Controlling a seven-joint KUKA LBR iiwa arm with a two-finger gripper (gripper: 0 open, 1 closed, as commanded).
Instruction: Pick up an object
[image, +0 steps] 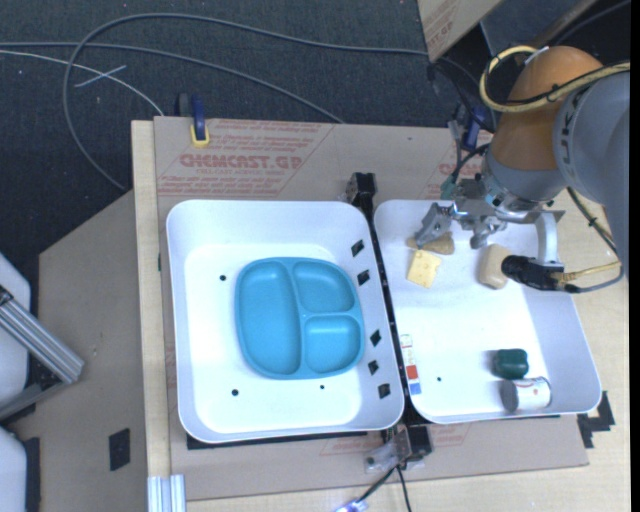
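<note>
Yellow block (424, 268) is seen just below the gripper (455, 228). Its jaws are spread, with nothing held. A beige piece (491, 268) is seen beside them.

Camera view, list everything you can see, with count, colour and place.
Bins: 2, white, side by side on bench, left, right.
Divided plate: 1, light blue, centre of left bin.
Yellow block: 1, right bin, upper left.
Beige lump: 1, right bin, upper middle.
Dark green object: 1, right bin, lower right.
Grey-white cylinder: 1, beside the green object.
Clamp: 1, blue and yellow, bench's far edge.
Gripper: 1, grey, over right bin's top.
</note>
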